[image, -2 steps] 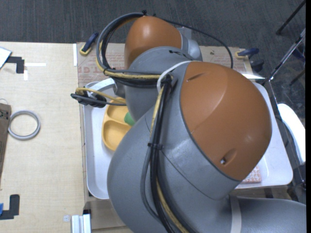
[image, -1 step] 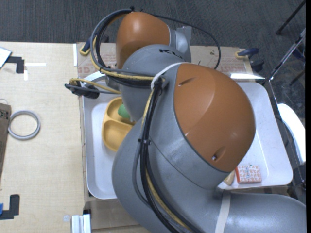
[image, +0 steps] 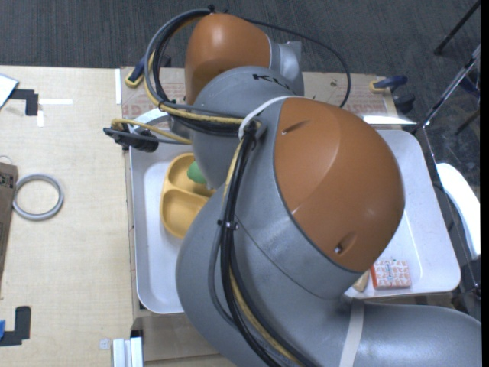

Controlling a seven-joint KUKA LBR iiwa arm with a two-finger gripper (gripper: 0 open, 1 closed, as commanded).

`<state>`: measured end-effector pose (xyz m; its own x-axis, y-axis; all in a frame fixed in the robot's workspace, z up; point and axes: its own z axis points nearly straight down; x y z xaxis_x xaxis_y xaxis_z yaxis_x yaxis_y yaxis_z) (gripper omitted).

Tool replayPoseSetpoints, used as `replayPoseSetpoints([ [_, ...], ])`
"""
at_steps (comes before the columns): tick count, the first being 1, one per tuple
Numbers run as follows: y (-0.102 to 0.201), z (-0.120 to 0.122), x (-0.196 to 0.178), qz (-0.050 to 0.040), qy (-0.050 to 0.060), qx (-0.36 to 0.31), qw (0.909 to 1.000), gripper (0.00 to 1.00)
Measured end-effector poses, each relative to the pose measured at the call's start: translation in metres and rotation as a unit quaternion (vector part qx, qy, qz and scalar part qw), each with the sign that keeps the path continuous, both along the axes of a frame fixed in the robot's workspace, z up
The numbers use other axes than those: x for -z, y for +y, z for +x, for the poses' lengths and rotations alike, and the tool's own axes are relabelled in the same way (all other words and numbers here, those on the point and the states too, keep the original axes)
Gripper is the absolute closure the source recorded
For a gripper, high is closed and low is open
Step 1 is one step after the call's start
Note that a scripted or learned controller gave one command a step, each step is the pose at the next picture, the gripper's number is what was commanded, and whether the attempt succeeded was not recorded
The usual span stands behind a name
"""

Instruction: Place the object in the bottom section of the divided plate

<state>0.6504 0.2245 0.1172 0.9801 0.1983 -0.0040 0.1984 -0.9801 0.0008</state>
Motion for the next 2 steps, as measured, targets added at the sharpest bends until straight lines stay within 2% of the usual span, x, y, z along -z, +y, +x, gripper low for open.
replayPoseSetpoints([
  [1, 0.003, -0.059, -0.008, -0.0007, 0.000, -0.100, 0.9950, 1.00],
  [2, 0.002, -0.005, 0.024, 0.0002, -0.003, -0.037, 0.9993, 1.00],
])
